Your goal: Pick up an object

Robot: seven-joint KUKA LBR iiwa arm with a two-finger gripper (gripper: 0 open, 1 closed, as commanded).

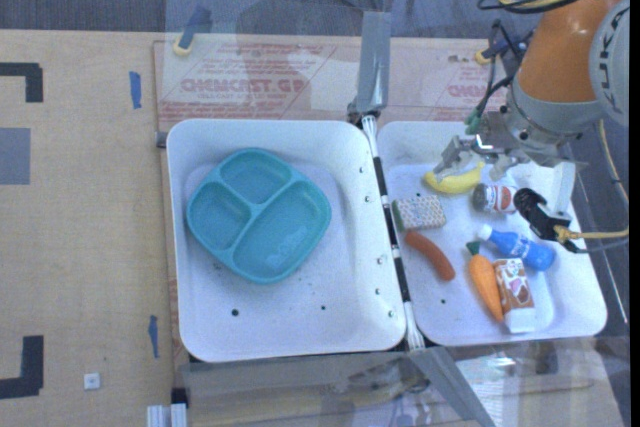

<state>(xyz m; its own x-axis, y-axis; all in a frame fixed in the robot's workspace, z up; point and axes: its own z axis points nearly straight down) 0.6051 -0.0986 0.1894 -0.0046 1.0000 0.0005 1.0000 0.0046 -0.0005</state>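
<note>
The left bin carries a teal plate; the right bin has the small stuff, and my arm hangs over its far end. My pincer sits just above the banana, prongs spread wide, nothing between them. The banana lies in the right bin's far half, near the divider side, long axis roughly left to right, ends curling up toward me. I judge it a light, stiff plastic toy (smooth, so likely slippery); I'd pinch across its thick middle. Close by are a sponge, a sausage, a carrot, a carton, a blue bottle and a small can.
</note>
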